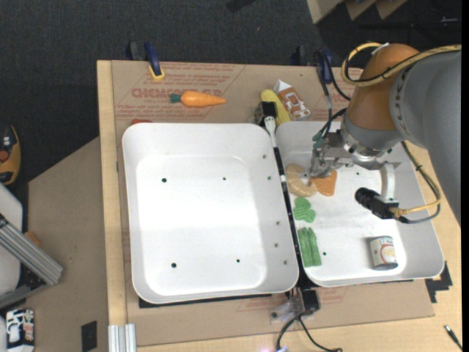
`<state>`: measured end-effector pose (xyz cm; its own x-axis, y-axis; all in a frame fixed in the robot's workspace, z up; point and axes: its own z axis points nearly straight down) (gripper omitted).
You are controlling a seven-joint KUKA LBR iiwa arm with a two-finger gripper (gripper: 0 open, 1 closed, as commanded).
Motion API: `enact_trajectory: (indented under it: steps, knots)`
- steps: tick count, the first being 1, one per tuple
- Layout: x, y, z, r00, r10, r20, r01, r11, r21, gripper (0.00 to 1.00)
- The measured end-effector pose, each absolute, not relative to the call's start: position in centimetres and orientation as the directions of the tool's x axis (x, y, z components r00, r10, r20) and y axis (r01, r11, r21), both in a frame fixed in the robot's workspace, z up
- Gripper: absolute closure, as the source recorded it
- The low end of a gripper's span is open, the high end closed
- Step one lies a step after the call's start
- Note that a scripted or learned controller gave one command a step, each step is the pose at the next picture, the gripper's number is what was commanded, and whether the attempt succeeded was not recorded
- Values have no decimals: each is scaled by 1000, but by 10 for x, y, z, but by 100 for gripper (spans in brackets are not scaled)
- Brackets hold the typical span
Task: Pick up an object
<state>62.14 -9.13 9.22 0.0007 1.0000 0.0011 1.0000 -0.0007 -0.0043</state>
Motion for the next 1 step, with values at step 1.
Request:
enact_trajectory:
  steps: [1]
  knots:
    - [622, -92, 93, 1, 1000, 1, 1000, -1, -2, 0]
